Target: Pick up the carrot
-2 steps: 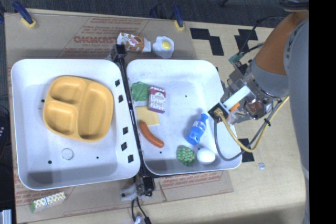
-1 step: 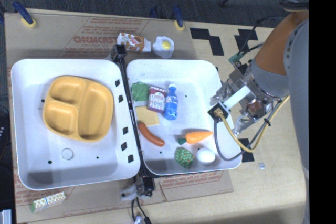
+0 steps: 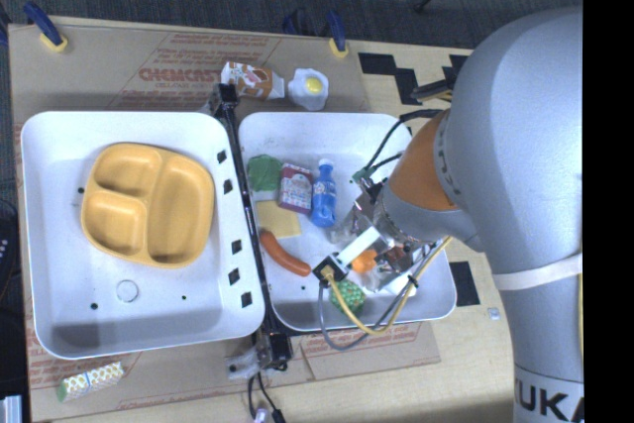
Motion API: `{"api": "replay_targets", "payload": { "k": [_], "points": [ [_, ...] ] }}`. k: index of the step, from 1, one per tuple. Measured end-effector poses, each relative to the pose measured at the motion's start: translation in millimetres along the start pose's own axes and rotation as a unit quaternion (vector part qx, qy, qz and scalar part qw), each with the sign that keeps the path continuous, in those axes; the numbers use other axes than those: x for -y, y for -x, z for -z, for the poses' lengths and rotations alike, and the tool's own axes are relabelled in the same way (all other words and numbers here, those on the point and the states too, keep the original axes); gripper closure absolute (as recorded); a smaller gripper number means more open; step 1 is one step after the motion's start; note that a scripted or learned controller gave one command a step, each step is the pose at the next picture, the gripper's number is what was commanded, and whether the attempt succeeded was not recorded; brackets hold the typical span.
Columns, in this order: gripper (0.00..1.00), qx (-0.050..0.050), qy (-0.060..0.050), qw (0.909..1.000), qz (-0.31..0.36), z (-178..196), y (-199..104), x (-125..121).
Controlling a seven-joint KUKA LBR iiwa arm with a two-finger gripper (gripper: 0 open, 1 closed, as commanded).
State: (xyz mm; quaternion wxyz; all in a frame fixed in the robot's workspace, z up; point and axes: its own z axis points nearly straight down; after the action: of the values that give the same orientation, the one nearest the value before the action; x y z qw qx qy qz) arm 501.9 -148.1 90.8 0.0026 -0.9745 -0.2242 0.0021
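Note:
The carrot (image 3: 365, 263) shows as a small orange piece in the right bin (image 3: 297, 126), near its front right corner. A green and yellow bit (image 3: 349, 296) lies just in front of it; I cannot tell whether that is the carrot's top. My gripper (image 3: 370, 251) is low in the bin, directly over the carrot, and its body and cables hide most of it. The view does not show whether the carrot is held.
The right bin also holds a red-brown sausage (image 3: 284, 253), a yellow slice (image 3: 283, 222), a green item (image 3: 264, 174), a red packet (image 3: 295, 188) and a blue bottle (image 3: 324, 194). A yellow divided plate (image 3: 147, 203) lies in the left bin (image 3: 59, 312). Small items (image 3: 309, 88) sit behind the bins.

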Motion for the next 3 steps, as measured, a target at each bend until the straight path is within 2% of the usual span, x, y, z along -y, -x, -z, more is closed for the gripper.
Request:
{"api": "replay_targets", "payload": {
  "k": [1, 3],
  "points": [
    [0.00, 0.001, -0.001, 0.9961, -0.088, -0.4, 16.2, 28.2],
    [0.00, 0.000, -0.001, 0.9961, -0.088, -0.3, 16.0, 28.1]
  ]
}}
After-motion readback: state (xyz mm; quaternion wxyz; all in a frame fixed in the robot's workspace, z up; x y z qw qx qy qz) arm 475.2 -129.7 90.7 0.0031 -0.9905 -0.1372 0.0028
